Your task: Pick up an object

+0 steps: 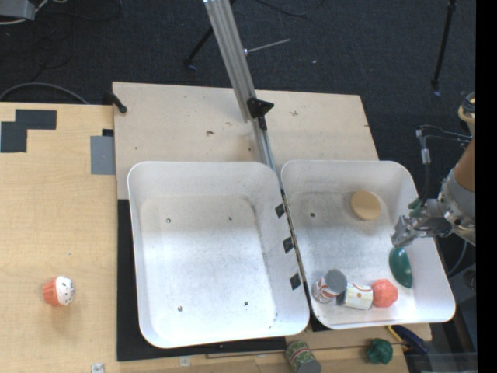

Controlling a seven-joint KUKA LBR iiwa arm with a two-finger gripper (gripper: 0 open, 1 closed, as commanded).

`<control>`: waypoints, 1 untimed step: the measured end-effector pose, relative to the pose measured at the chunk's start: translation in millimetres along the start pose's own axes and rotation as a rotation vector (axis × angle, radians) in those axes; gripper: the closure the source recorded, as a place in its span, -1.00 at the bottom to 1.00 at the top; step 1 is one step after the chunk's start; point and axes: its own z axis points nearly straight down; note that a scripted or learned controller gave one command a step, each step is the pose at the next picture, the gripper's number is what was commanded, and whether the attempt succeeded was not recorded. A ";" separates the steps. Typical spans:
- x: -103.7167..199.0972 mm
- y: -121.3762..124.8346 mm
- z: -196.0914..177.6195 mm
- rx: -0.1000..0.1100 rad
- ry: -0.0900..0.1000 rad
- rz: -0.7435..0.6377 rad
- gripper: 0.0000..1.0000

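Over on the far left we have a small red-and-white toy (58, 291) sitting alone on the wooden table (46, 208), well apart from everything else. Moving in, we reach the left bin (147, 208), white and speckled, lying on the pale bench board (186, 123). A metal rail (237, 57) slants down from the top and runs to the seam between the two bins.

Now the right bin (326, 181), and here we find the action. A tan disc (366, 205) lies in its upper part, on its own. Along the near wall we see a tight row: a white cup with red marks (322, 290), a grey piece (335, 279) touching it, a white cylinder (359, 295) on its side, and a red ball (385, 293) against that cylinder's right end. Below the bins, off the front edge, sit a dark can (299, 355) and a green lump (380, 351).

At the right rim we spot the gripper (411, 230), reaching in from the right, low over the bin's edge. Just beneath it is a dark green object (401, 266), teardrop shaped, its upper tip right at the gripper and its body resting against the bin's right wall. Whether the fingers are spread or pinched on that tip, we cannot tell: they are too small and cluttered to read.
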 end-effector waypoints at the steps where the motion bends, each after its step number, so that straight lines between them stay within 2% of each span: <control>1: -1.0 1.1 -52.7 -0.002 0.000 -0.001 1.00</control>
